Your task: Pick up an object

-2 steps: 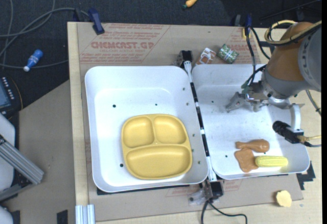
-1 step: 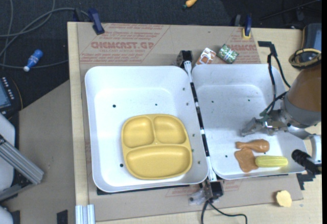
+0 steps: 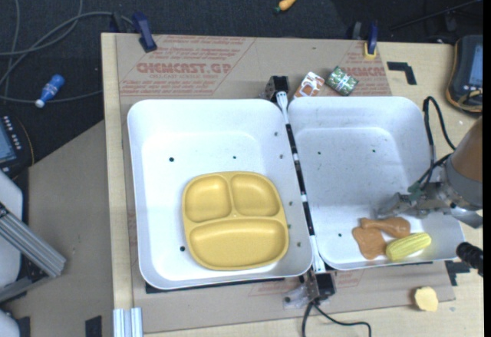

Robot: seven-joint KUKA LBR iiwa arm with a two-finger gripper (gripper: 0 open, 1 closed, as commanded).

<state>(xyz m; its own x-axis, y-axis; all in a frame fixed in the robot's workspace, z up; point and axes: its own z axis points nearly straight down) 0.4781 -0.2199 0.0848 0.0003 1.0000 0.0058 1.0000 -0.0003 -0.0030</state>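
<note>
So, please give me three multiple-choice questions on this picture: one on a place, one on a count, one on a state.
1. Where does the yellow divided plate lie?
A. in the left bin
B. in the right bin
C. on the floor

2. How many compartments does the plate have?
A. two
B. three
C. five

3. How does the corn cob lie?
A. alone in the middle of the right bin
B. on the plate
C. touching the brown toy food

Key:
1. A: the plate rests in the left bin.
2. B: two small compartments above, one wide one below.
3. C: the cob lies against the brown toy food in the near corner of the right bin, just below the tool.
</note>
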